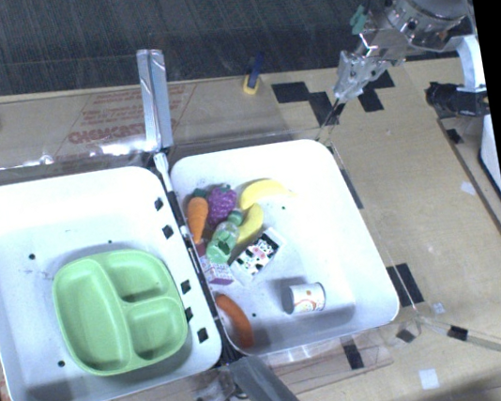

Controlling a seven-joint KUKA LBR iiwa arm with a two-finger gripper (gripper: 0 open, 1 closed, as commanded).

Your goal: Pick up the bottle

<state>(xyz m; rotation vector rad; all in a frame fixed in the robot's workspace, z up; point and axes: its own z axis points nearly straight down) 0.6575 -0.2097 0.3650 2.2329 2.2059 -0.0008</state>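
Evenly and brightly lit from overhead, with soft grey shadows pooling along the near inner wall of the right bin [331,229] and under its cup [302,297]. Mild glare on that bin's white floor, washing out detail. Slightly soft overall, coarse and low in resolution; small items left of the cup smeared together. Dark, dim backdrop beyond the bin's far rim.

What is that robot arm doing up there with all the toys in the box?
The robot arm's gripper hangs above the bench, past the top right corner of the right bin, with nothing between its fingers. It is meant to pick up the green bottle, which lies in that bin among toy food: a carrot, purple grapes and a banana. A small cup lies on its side nearby. The left bin holds a green divided tray.
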